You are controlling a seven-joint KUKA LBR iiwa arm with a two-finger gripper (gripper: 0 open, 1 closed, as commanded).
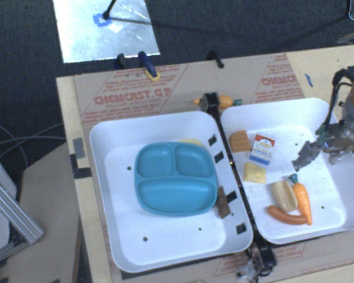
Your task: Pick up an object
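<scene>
The right bin [351, 207] holds several toy foods. A brown toast slice [239, 141] lies at its back left, with a small white, red and blue carton [262, 149] beside it. A yellow cheese wedge [255, 172] lies below the carton. Toward the front, a bun [283, 195], an orange carrot [303, 202] and a red sausage [287, 215] lie close together. My gripper [302, 157] hangs over the middle of the right bin, just above and right of the carrot's green top, right of the cheese. Nothing shows in its grasp.
A blue divided plate [174, 177] fills the middle of the left bin [129, 243], with a small brown piece [223, 204] at its right edge. A yellow-orange object [224, 102] lies behind the bins. The divider [233, 175] runs between them.
</scene>
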